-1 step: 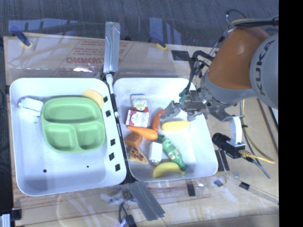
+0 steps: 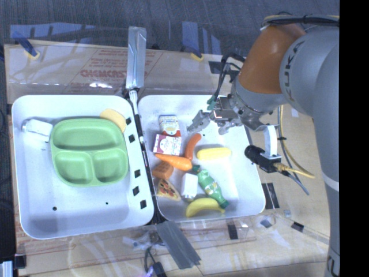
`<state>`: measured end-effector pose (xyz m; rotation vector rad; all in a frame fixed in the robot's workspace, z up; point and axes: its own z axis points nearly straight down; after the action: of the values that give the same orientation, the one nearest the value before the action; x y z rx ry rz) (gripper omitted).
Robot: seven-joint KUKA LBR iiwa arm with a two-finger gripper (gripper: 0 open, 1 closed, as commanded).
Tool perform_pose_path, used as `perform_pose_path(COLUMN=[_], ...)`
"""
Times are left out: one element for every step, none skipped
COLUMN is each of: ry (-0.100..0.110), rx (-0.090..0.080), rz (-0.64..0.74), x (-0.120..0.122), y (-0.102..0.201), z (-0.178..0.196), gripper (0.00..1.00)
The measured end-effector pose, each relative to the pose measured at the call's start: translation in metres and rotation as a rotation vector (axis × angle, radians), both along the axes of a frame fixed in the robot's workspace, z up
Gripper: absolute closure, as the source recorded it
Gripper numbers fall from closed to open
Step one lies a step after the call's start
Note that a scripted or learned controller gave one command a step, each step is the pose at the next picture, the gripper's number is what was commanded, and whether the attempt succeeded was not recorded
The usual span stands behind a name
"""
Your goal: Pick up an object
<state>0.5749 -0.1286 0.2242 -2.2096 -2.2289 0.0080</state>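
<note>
Right shallow white bin [image 2: 245,172] holds toy food; left white bin [image 2: 23,189] holds a green sectioned plastic tray [image 2: 89,150]. Two-finger gripper [image 2: 210,120] hangs spread, gripping nothing.

Light is even and fairly bright, falling from above. The white bins [image 2: 34,212] read slightly bluish and close to blown out on their floors, so the moulded detail there is faint. Soft shadows sit beneath the green tray [image 2: 89,152] and along the inner walls of both bins. Clear plastic sheeting [image 2: 75,68] behind the bins catches pale glare streaks. The arm [image 2: 288,56] casts a diffuse shadow over the right bin's upper corner. The picture is low in resolution and a little soft; small labels are unreadable. The carpet at the top is dim. Straight edges bow slightly near the frame's borders.
</note>
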Motion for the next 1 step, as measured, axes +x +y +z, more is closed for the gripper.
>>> perform_pose_path(ry=[-0.003], rx=[0.000], rz=[-0.080], x=[0.0212], y=[0.0410], z=[-0.0037], gripper=[0.00])
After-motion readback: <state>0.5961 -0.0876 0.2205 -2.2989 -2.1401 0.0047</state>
